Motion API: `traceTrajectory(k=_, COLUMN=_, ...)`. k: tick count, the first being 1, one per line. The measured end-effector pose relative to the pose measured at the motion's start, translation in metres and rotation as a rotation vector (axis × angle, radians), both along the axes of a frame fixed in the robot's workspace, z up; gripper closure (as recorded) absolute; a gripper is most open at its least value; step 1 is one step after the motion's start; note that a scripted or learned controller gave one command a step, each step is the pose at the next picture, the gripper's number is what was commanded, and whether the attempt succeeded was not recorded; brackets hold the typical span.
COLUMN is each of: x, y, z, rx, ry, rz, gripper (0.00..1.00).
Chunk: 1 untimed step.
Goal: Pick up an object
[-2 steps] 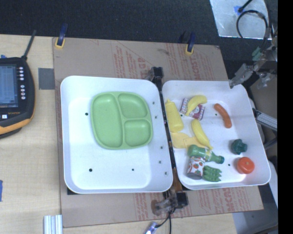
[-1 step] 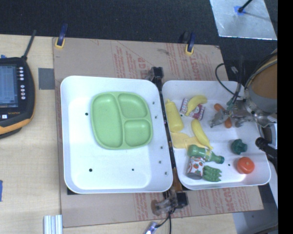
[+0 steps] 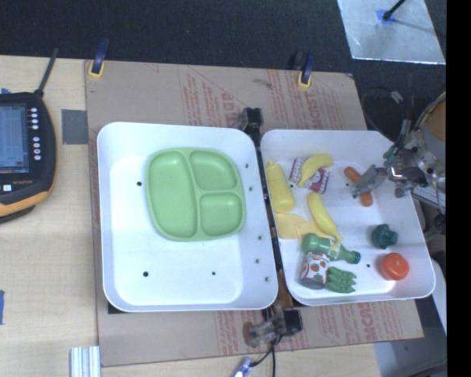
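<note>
Tool (image 3: pixel 370 181) — poised over small orange carrot (image 3: pixel 359 187) in right bin (image 3: pixel 424 234); opening cannot be told. Risk — carrot rolls, grasp misses.

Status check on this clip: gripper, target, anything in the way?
Gripper low over right bin, nothing visibly held. Carrot right beside it. Broccoli and tomato nearby, apart.

The right-hand shallow white bin (image 3: pixel 424 210) is strewn with small toy foods. A yellow plastic corn cob (image 3: pixel 279 187) lies along its left wall, with a yellow banana (image 3: pixel 323 214) just beside it toward the middle. A small orange carrot (image 3: pixel 359 185) lies near the right wall. A dark green broccoli piece (image 3: pixel 383 236) and an orange-red tomato (image 3: pixel 393 266) are seen by the near right corner.
</note>
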<state>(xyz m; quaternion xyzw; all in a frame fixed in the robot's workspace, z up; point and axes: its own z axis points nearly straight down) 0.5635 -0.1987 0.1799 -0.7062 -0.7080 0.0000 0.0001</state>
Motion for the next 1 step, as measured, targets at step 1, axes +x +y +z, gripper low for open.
traceTrajectory(k=1, x=-0.0084, y=0.0637, z=-0.0843, rx=0.0, ry=0.005, rz=0.005, gripper=0.0)
